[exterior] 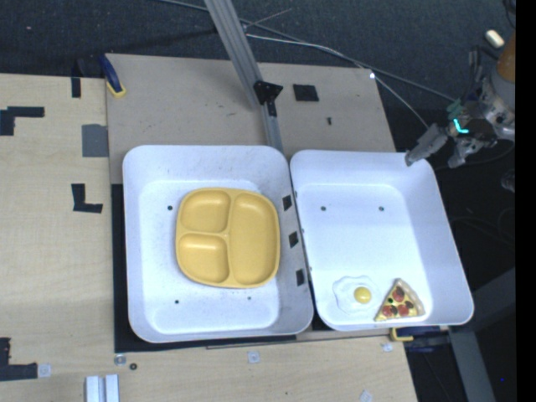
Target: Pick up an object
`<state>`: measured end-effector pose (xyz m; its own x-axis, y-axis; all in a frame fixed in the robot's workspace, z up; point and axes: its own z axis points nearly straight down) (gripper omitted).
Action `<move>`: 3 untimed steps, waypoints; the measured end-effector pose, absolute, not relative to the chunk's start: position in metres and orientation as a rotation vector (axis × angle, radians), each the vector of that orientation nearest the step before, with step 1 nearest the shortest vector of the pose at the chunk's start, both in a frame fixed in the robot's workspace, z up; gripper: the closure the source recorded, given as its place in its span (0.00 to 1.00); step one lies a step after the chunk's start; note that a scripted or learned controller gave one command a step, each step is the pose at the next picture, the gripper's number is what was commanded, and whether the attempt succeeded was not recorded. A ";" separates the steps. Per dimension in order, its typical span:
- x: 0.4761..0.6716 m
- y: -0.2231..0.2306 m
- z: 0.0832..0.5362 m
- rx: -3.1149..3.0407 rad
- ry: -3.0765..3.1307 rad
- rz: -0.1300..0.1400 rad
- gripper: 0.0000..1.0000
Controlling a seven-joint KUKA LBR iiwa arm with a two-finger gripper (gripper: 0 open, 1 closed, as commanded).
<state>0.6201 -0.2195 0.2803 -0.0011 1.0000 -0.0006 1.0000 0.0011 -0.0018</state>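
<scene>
A yellow plate (228, 237) with three compartments lies in the middle of the left bin (151, 174). In the right bin (377, 191), near its front right corner, a toy fried egg (355, 293) lies next to a toy pizza slice (400, 301). My gripper (436, 156) hangs just beyond the right bin's far right corner, off the bench edge. Its fingers (419, 152) are spread open with nothing between them. It is far from all three objects.
A slanted metal pole (243, 57) runs from the top of the view down to the gap between the bins. Cables (352, 61) trail across the dark floor behind the bench. Black clips (293, 239) sit between the two bins.
</scene>
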 end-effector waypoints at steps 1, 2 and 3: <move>0.620 -0.219 0.281 -2.220 -2.223 0.002 0.00; 0.619 -0.217 0.237 -2.218 -2.221 0.006 0.00; 0.615 -0.220 0.193 -2.218 -2.221 0.007 0.00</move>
<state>0.6150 -0.2205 0.1928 -0.0010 1.0000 -0.0010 1.0000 0.0010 -0.0049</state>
